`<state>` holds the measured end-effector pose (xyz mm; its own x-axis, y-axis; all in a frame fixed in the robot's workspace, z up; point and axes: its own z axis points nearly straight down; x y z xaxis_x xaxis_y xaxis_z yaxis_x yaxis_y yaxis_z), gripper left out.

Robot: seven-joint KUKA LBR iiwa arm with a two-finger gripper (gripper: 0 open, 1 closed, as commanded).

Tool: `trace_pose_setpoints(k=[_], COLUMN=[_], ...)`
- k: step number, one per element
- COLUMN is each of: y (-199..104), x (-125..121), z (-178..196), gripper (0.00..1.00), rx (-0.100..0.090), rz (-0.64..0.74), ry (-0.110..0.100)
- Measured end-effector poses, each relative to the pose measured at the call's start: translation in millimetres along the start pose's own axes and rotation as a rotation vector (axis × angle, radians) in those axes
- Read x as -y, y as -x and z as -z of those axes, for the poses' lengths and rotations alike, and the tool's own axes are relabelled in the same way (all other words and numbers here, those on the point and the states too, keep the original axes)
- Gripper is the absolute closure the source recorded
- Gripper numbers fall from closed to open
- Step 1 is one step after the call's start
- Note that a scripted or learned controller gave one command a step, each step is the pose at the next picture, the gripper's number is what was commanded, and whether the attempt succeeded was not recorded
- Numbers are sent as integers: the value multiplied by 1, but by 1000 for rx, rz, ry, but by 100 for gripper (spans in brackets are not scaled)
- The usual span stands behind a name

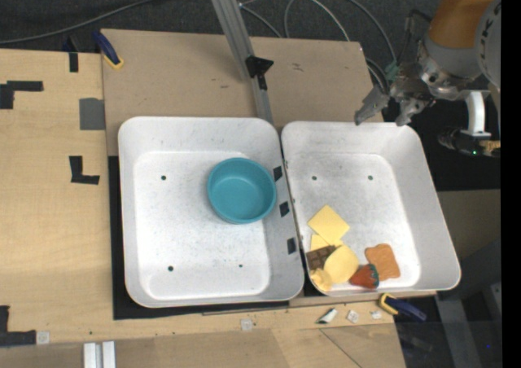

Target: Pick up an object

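Observation:
My gripper (382,112) hangs over the far right rim of the right bin (429,187), open, with nothing between its fingers. A blue bowl (240,189) stands in the left bin (146,220), right of its centre. Near the front of the right bin lies a cluster of small pieces: a yellow square (329,224), a second yellow piece (340,264), a brown block (318,257), an orange piece (383,260) and a red one (364,277). The gripper is well behind that cluster and apart from it.
A grey metal pole (236,24) slants across the back, ending at a black clamp (258,66) behind the left bin. Cables (326,0) trail over the dark surface behind the bench. Blue-and-yellow clips sit at the back left (108,49) and front right (399,306).

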<state>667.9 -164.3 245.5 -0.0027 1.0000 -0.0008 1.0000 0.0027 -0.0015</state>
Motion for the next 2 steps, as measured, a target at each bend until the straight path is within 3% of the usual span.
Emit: trace_pose_setpoints(k=[1, 2], y=[0, -7], x=[0, -5], z=[0, -48], gripper=[0, 0], rx=[1, 0], rz=[0, 0], ry=[-1, -4])
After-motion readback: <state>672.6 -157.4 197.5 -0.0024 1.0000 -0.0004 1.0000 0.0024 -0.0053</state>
